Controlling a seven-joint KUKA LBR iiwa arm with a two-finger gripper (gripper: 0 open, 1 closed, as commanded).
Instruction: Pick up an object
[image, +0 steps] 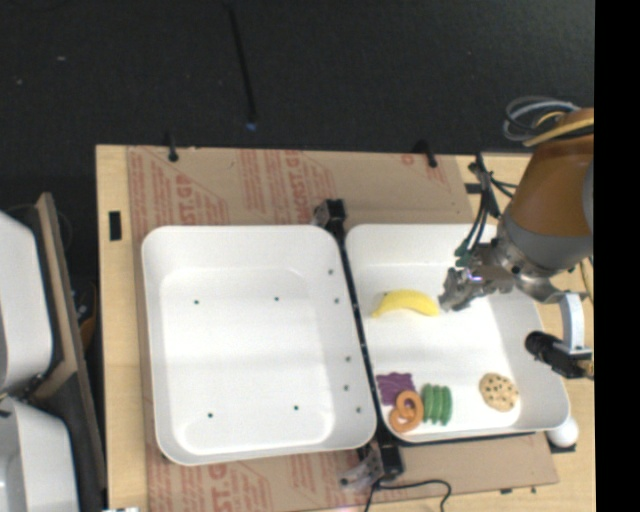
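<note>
The small orange ring-shaped toy (407, 411) is lying at the right white plastic bin's (520, 345) near edge, touching a green ridged toy (437, 403) and a purple piece (396, 385), with a round speckled cookie (498, 391) nearby. The left white bin (245, 345) is sitting beside it on the tabletop (250, 185). The grey gripper (458, 290) is hovering just beside the yellow plastic banana (406, 304); whether its fingers are parted, I cannot tell.

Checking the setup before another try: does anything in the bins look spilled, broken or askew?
Nothing stands out. The banana, purple piece, orange ring, green piece and cookie lie inside the right bin, none spilled.
</note>
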